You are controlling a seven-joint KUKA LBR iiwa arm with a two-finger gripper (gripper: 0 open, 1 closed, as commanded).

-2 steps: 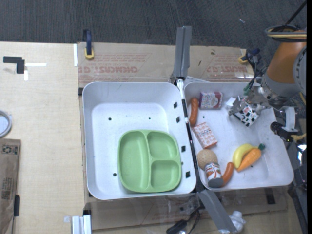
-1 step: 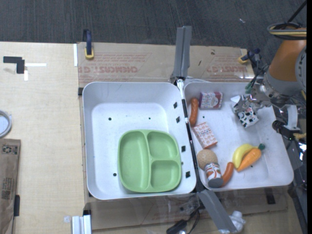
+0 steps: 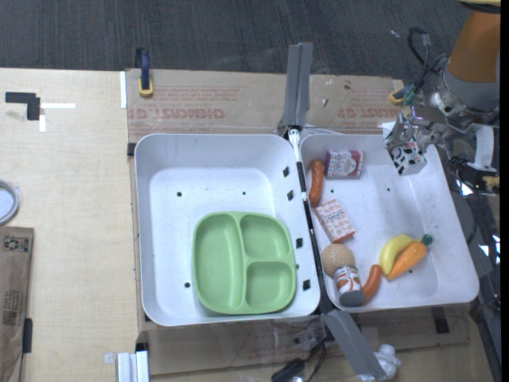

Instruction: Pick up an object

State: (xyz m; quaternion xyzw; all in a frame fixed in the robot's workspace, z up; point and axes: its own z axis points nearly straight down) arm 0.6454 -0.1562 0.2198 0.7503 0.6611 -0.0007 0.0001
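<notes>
I see the grey arm with its orange band (image 3: 475, 34) reaching in at the upper right, and its claw (image 3: 407, 151) hangs over the far right corner of the right shallow white bin (image 3: 445, 221). A small black-and-white patterned object (image 3: 407, 159) sits right at the claw's tip, but I cannot tell whether it is pinched there, nor whether the claw is spread or pressed together.

In that right bin, along its left wall, lies a long orange-red sausage-shaped toy (image 3: 316, 181), and just beside it at the far end sits a pink-and-white packet (image 3: 343, 164). Below these is a flat pink-and-white patterned box (image 3: 336, 220), tilted. Nearer the front corner I see a round tan ball (image 3: 337, 257), touching a small can with a red and white label (image 3: 347, 282), with a short orange sausage-shaped piece (image 3: 371, 280) leaning against that can. To the right, a yellow banana (image 3: 392, 251) and an orange carrot with a green top (image 3: 409, 257) lie touching.

The left shallow white bin (image 3: 159, 213) holds a light green divided plastic plate (image 3: 245, 263) with three compartments, set toward its front. Both bins rest on the pale wooden worktop (image 3: 64, 173).
</notes>
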